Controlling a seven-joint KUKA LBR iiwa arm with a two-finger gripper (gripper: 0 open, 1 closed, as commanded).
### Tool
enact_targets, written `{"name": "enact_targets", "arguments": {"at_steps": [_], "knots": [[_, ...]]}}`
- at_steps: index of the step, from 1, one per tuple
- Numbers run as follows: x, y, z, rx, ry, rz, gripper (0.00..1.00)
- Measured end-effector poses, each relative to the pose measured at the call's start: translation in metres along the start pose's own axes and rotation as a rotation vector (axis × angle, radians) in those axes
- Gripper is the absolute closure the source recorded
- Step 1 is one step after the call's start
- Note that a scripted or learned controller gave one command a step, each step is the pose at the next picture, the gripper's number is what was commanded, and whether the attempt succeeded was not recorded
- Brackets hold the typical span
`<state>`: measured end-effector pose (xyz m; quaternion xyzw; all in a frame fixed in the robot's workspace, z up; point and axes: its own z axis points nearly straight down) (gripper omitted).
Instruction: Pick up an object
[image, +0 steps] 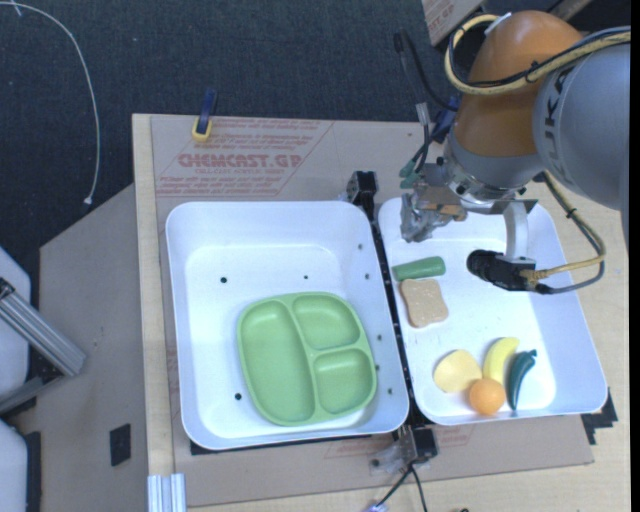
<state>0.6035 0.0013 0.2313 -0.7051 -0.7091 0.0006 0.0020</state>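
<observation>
My gripper hangs over the far left corner of the right bin, just above and behind a small green cucumber-like piece. Nothing is visibly held in it. A tan bread slice lies right in front of the green piece. Near the bin's front edge sit a pale yellow lump, an orange ball, a yellow banana and a dark green pepper, close together.
The left bin holds a green divided plate. A black device on a cable hangs from the arm over the right bin's middle. A black clamp sits where the bins meet at the back.
</observation>
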Motion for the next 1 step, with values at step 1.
{"name": "enact_targets", "arguments": {"at_steps": [1], "knots": [[0.0522, -0.0095, 0.0113, 0.000, 0.000, 0.000, 1.00]]}}
